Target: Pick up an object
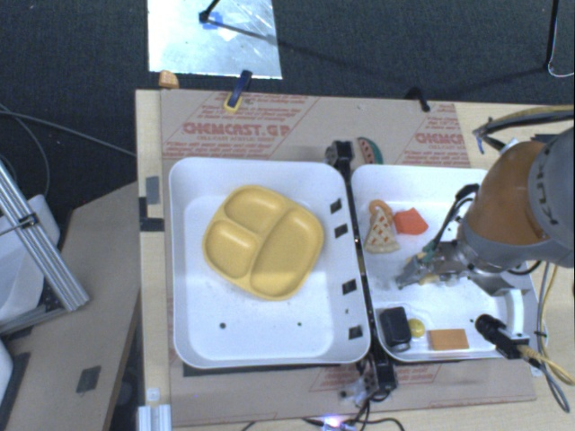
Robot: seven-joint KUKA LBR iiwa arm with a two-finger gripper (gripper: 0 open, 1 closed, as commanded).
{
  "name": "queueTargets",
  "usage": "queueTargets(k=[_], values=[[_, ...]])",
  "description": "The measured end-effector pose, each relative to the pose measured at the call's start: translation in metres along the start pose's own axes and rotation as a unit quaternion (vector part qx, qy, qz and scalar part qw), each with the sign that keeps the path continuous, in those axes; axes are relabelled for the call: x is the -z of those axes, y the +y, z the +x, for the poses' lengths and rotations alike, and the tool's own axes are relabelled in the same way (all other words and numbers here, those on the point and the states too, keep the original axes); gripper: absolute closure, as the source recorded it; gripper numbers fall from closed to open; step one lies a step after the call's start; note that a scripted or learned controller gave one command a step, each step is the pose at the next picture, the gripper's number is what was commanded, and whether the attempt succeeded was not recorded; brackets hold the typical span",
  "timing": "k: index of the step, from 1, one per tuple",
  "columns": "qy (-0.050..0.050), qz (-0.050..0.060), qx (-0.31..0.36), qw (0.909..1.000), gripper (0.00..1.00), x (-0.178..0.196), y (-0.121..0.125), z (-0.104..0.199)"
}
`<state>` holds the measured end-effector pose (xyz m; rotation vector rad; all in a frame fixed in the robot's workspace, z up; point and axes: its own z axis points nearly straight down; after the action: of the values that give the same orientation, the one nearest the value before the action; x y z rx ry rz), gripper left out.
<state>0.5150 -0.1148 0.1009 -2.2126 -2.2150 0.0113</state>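
In the right bin (454, 180), my gripper (415, 271) hangs low over the white floor near the middle, with the orange-banded arm (512, 206) behind it. A waffle-patterned toy wedge (381, 226) and a red piece (411, 222) lie just up and left of the gripper. Near the front wall sit a black block (393, 324), a small yellow ball (416, 329) and a tan rectangle (447, 338). I see nothing held at the gripper's tip.
The left bin (193, 330) holds a yellow divided plate (263, 241). A black divider (355, 241) runs between the bins. Behind them on the cardboard lie a blue and yellow tool (238, 91) and a green object (368, 151).
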Motion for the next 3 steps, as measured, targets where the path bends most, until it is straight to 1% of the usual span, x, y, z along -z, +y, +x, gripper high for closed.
queueTargets(k=[1, 2, 3], values=[[-0.001, -0.011, 0.004, 0.9999, 0.00, -0.003, 0.104, 0.029], [-0.004, -0.007, -0.004, 1.0000, 0.00, 0.021, 0.046, -0.053], [-0.001, -0.009, -0.001, 1.0000, 0.00, -0.014, 0.045, -0.087]])
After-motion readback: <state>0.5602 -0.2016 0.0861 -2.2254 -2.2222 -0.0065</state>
